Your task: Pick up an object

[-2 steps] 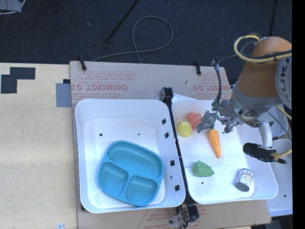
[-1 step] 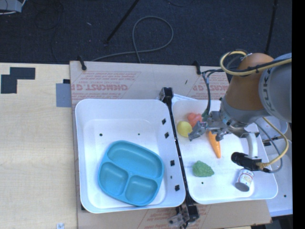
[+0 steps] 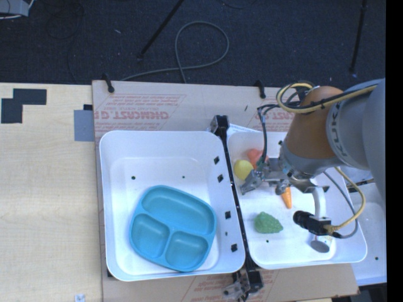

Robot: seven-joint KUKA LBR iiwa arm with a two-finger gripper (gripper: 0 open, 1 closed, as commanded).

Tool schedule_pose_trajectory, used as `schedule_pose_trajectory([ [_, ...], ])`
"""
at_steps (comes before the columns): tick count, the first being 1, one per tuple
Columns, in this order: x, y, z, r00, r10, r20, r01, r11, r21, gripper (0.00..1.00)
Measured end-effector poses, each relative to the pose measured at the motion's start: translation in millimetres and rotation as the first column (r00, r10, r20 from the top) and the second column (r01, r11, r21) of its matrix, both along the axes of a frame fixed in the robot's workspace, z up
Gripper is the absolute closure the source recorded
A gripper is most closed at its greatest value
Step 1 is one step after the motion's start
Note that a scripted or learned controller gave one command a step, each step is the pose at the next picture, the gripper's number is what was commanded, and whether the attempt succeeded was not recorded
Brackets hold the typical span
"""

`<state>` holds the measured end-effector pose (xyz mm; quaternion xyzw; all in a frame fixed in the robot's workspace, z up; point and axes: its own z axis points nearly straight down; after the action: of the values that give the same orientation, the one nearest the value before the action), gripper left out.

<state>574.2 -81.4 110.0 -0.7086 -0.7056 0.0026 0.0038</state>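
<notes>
My gripper [image 3: 253, 181] hangs low over the right bin [image 3: 352, 253], near its left wall. A yellow ball [image 3: 242, 167] lies just up and left of it, close to touching. A red-pink piece [image 3: 254, 155] sits behind the ball, partly hidden by the wrist. An orange carrot-shaped toy [image 3: 287, 198] lies to the gripper's right, under the wrist. A green lumpy toy [image 3: 269, 223] rests nearer the front of the bin, apart from the gripper. Nothing shows as held.
A blue divided plate [image 3: 172, 227] lies in the left bin [image 3: 119, 150]. A small grey object [image 3: 320, 245] lies at the right bin's front right. The black divider [image 3: 228, 194] between the bins runs just left of the gripper.
</notes>
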Motion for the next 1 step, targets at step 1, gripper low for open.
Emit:
schedule_pose_trajectory([
  [1, 0.5, -2.3, 12.5, 1.0, -0.007, 0.002, 0.007, 1.0, -0.001, 1.0],
])
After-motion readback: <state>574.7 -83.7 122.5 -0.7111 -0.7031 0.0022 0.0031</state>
